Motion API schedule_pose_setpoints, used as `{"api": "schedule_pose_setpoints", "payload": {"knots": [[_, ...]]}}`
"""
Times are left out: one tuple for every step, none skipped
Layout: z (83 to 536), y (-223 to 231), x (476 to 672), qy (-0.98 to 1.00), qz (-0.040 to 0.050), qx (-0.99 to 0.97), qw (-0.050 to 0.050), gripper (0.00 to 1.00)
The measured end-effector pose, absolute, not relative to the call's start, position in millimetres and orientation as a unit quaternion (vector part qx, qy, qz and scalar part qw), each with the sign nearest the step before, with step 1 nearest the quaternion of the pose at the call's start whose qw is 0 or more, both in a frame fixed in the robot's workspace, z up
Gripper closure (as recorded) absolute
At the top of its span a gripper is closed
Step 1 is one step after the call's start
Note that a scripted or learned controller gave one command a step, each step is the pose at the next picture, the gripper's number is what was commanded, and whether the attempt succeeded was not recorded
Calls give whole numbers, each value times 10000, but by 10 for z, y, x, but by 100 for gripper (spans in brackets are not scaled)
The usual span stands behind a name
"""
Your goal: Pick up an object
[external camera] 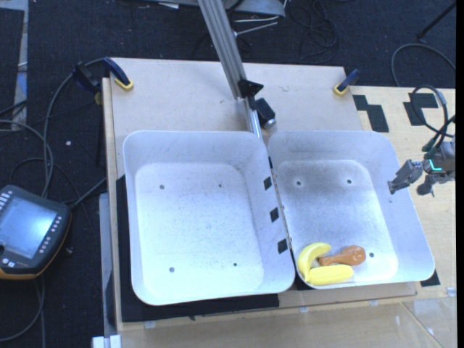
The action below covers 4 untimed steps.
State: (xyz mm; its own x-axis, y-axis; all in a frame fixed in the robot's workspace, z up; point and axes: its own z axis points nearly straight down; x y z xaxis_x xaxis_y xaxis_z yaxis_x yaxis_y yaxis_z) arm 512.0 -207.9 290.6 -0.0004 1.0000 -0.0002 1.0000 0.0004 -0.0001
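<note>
Jaws: the jaws (412, 176) stand at the right edge of the frame, just over the right rim of the right bin (377, 154), at mid-height; whether they are parted or closed cannot be told at this size, and nothing shows between them. Candidate objects: three small items lie bunched in the lower part of the right bin, close to the wall it shares with the left bin (145, 151). A curved yellow banana (312, 253), probably a toy, lies touching a straight yellow block-like piece (332, 275) below it; an orange-brown item with a rounded head and a thin neck (346, 254) lies to their right, against both. Handling, as a judgement: all three look light, stiff and smooth, likely plastic, so they may slide or roll under a glancing touch. The best hold appears to be across the narrow width of the banana at mid-curve, or across the orange-brown item's neck; crowding leaves little room for either side of the jaws. Both bins rest on the pale counter (181, 93)
</note>
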Motion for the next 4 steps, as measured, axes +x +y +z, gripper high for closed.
{"api": "schedule_pose_setpoints", "payload": {"knots": [[2905,-2080,5120,7072,-1,7070,0,0],[2475,-2104,5152,7072,-9,7070,-15,0],[1938,-2055,5058,7071,-10,7071,-17,0],[1389,-2090,5136,7071,-12,7071,-23,0]]}}
